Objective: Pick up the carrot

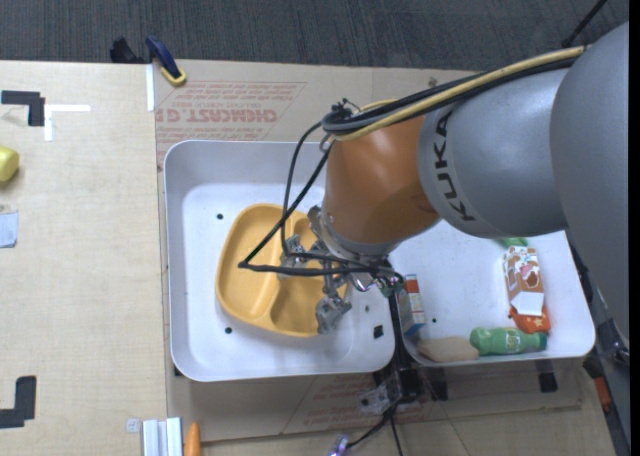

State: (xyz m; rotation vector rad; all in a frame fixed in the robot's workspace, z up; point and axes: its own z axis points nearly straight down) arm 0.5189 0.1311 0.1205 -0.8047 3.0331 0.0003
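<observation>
The pincer (pixel 333 309) hangs low over the left bin (pixel 190 244).
I cannot tell how it is set. A yellow dish (pixel 250 269) lies just left of it. The carrot (pixel 527 319), inside a packet, lies far to its right, beside a green bottle (pixel 508 341).

Chunky grey arm (pixel 540 144) with black KUKA lettering, a fat glossy orange band (pixel 375 189) by the wrist, and black plus yellow cables (pixel 450 94) draped along it.
</observation>
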